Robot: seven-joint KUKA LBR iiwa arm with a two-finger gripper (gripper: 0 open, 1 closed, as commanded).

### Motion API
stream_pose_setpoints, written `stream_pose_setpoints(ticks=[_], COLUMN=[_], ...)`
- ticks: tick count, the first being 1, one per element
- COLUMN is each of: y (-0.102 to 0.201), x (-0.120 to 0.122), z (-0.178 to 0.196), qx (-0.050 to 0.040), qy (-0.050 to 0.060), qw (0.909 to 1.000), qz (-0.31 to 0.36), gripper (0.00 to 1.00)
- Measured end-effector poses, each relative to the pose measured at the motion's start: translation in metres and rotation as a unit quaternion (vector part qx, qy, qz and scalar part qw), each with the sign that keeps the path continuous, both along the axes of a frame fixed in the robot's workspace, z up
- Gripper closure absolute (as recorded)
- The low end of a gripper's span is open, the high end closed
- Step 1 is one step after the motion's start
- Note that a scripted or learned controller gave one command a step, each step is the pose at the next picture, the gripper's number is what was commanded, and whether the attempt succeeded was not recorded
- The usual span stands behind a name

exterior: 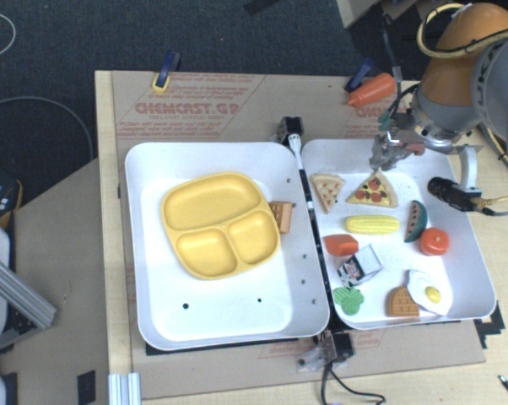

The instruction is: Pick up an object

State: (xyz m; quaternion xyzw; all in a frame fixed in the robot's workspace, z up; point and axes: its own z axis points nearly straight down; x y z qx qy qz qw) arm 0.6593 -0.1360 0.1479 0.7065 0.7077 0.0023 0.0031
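Camera view puts the gripper (387, 154) low over the right bin (482, 268), just above the pizza slice (373, 191), and whether it is parted or closed cannot be told, so nothing looks lifted yet and the pick remains ahead.

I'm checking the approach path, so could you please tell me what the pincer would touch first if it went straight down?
Most likely the pizza slice: the pincer hangs just above its tip. Depth is hard to judge from this slant.
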Motion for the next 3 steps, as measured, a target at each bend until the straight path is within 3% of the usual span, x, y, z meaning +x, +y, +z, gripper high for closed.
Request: stream_pose_setpoints(ticks=[1, 2, 3], y=[0.004, 0.004, 0.053], x=[-0.004, -0.002, -0.011], z=[0.063, 0.079, 0.088], qx=[-0.0003, 0.0, 0.0019], qy=[-0.001, 0.001, 0.004], qw=[1.0, 1.0, 1.0], qz=[0.0, 0.0, 0.002], gripper=[1.0, 1.0, 1.0])
